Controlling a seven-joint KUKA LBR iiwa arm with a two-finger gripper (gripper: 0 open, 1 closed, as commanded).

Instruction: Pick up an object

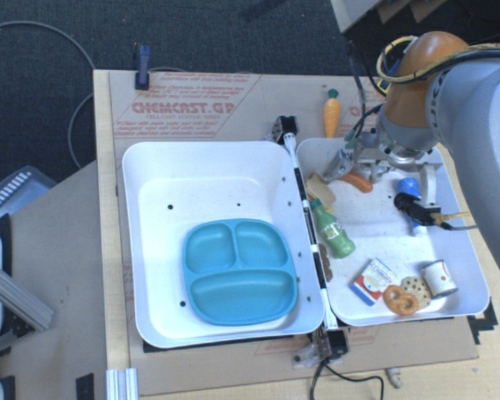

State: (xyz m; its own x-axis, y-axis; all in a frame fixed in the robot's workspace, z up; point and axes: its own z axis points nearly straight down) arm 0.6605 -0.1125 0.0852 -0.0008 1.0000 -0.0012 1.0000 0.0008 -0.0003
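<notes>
A: Camera view, quick. Where's the arm point(475, 98)?

B: Coming in from the upper right of the frame. The end effector point(356, 167) is low over the upper left part of the right bin point(383, 232).

A: Apart or together?

B: Can't tell from this angle. An orange piece point(360, 183) lies just beside it, right under the tip. Whether they touch, I can't tell either.

A: Other stuff in that bin?

B: A green bottle point(332, 232) lies along the left wall, with a tan piece point(320, 192) just above it. A blue ball point(408, 186) sits right of the orange piece. At the lower right, close together: a small carton point(372, 280), a pretzel point(399, 299), a cookie point(415, 287) and a can point(439, 278).

A: Left bin point(192, 182)?

B: A blue divided plate point(237, 269), lower middle.

A: Anything outside the bins?

B: A carrot point(331, 115) on the tabletop point(183, 111), just above the right bin.
</notes>
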